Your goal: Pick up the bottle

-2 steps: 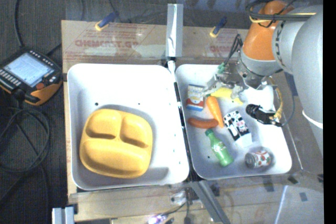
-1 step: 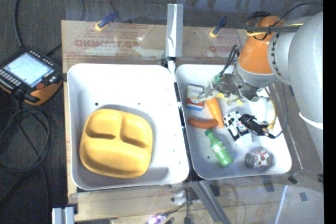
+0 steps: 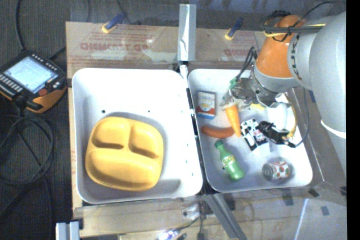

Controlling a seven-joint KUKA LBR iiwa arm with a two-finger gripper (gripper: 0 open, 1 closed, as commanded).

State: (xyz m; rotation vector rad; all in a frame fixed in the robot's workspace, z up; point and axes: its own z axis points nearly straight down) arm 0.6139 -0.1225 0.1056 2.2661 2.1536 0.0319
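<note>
Camera view from above the bench: the green bottle (image 3: 229,161) lies tilted near the 6 o'clock edge of the right bin (image 3: 306,174), apart from the gripper (image 3: 239,93), whose grip state cannot be told, at the bin's 12 o'clock side. Just beside the gripper is a carrot (image 3: 233,118); a sausage (image 3: 217,131) lies at the bottle's 12 o'clock, a can (image 3: 276,170) at its 3 o'clock. A yellow tray (image 3: 125,153) sits in the left bin (image 3: 84,87).

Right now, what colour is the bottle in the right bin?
Green bottle, clearest in the camera view.
</note>
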